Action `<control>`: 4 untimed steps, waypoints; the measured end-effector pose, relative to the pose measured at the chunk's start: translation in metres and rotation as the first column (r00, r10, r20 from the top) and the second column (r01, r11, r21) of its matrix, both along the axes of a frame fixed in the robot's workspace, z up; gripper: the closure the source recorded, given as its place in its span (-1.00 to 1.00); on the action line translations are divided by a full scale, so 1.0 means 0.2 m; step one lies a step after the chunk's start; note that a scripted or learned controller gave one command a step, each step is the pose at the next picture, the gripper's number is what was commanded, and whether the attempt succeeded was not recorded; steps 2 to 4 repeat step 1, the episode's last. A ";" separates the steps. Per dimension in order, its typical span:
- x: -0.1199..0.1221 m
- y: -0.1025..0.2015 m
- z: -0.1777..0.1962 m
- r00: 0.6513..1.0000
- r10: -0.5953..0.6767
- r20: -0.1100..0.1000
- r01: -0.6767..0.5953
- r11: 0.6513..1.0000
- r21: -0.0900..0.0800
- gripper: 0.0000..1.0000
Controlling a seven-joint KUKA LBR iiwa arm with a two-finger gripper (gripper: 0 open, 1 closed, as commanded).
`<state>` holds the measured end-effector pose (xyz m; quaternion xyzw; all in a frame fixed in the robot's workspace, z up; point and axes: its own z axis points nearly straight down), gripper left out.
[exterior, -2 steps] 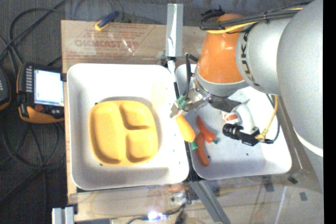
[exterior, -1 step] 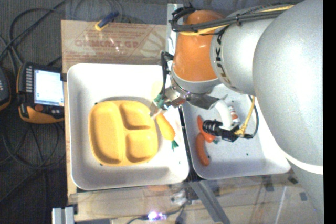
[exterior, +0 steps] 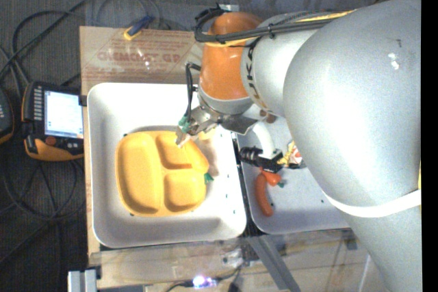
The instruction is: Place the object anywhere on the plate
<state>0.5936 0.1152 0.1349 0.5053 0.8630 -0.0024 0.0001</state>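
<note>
The arm (exterior: pixel 342 99) enters from the right of the view and covers much of the right bin (exterior: pixel 301 215). The left bin (exterior: pixel 96 147) lies alongside it on the tabletop, and the two bins' walls meet at the middle.

The yellow plate (exterior: pixel 137 174) has several compartments and rests flat in the left bin.

The end effector (exterior: pixel 185 132) hangs over the plate's upper edge. Whether it is spread or pressed together cannot be told from this angle, and nothing is confirmed as held. A green fleck (exterior: pixel 183 123) at its tip may belong to the tool or be a carried thing; this too is undetermined.

The likeliest task thing is an orange item (exterior: pixel 265 193), long and narrow, lying in the right bin just beside the dividing wall. It sits to the lower right of the end effector in the view, across the wall and well apart from the plate. Its long axis runs roughly top to bottom of the view. A grasp would, in my judgement, best close across that axis.

A small green piece (exterior: pixel 207 178) lies at the plate's right rim.
</note>
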 end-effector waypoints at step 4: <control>0.00 0.00 0.00 1.000 0.000 0.000 0.000 1.000 0.000 -1.00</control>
